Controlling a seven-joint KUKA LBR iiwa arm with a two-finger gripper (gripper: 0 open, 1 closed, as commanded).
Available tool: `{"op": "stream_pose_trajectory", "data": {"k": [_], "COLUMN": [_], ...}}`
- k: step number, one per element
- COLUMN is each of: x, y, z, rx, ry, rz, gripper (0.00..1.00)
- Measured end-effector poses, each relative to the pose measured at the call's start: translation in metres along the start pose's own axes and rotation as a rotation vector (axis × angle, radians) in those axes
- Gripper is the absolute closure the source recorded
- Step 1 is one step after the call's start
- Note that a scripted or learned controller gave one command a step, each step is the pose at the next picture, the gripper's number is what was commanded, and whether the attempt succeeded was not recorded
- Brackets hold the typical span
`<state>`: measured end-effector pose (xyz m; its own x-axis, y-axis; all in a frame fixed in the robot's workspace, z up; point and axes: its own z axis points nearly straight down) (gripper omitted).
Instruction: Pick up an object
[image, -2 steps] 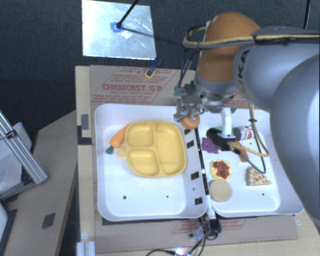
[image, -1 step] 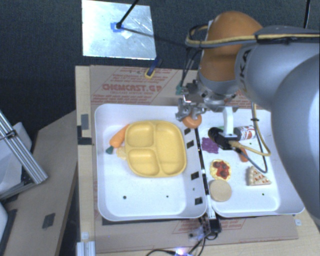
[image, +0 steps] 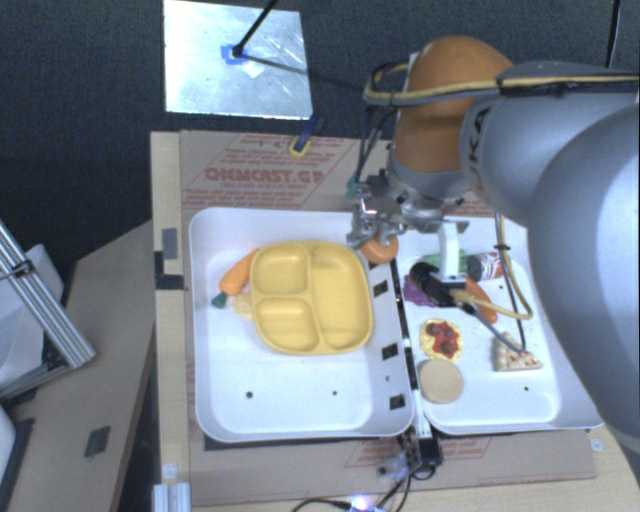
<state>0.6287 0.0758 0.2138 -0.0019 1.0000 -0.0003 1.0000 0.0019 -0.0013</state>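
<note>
My gripper (image: 374, 236) hangs over the back end of the divider between the two white bins. A small round orange item (image: 381, 250) sits right under its tip, partly covered by it. Whether the item is held or rests on the bin edge cannot be made out. A yellow divided plate (image: 305, 298) lies in the left bin (image: 290, 410). An orange carrot (image: 237, 272) lies against the plate's left rim, with a pale yellow piece (image: 242, 305) just below it.
The right bin (image: 520, 405) holds a purple eggplant (image: 430, 291), a small round pizza (image: 442, 338), a tan disc (image: 440, 380), a pizza wedge (image: 515, 358), an orange stick-like item (image: 481, 301) and a small can (image: 487, 265). The big grey arm covers the right bin's far side.
</note>
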Motion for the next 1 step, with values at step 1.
{"op": "stream_pose_trajectory", "data": {"k": [1], "x": [-0.0089], "y": [-0.0030], "z": [-0.0137], "rx": [-0.004], "ry": [0.001], "rz": [0.001], "gripper": [1.00]}}
